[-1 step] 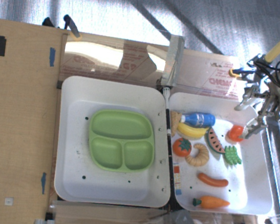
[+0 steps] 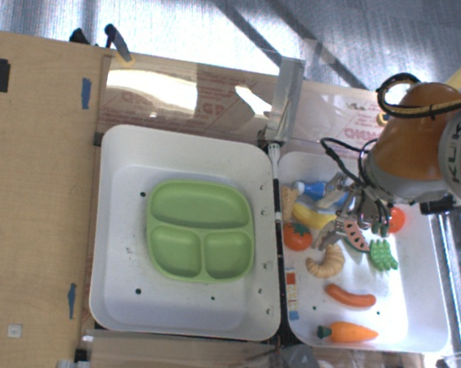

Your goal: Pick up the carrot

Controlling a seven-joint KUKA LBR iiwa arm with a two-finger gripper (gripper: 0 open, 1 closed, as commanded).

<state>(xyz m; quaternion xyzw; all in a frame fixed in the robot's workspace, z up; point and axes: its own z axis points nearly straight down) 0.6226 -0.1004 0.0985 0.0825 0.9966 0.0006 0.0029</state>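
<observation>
The carrot (image 2: 352, 332), orange with a small green top at its left end, lies flat near the front edge of the right bin (image 2: 426, 321). My gripper (image 2: 350, 226) hangs over the middle of that bin, above a cluster of toy foods and well behind the carrot. It looks open and nothing is held between its fingers. The arm's orange band sits just above it at the upper right.
Around the gripper lie a watermelon slice (image 2: 361, 238), a banana (image 2: 312, 217), a croissant (image 2: 326, 260), a tomato (image 2: 296, 237) and a green piece (image 2: 384, 257). A red sausage (image 2: 351, 297) lies just behind the carrot. The left bin (image 2: 117, 205) holds a green divided plate (image 2: 201, 230).
</observation>
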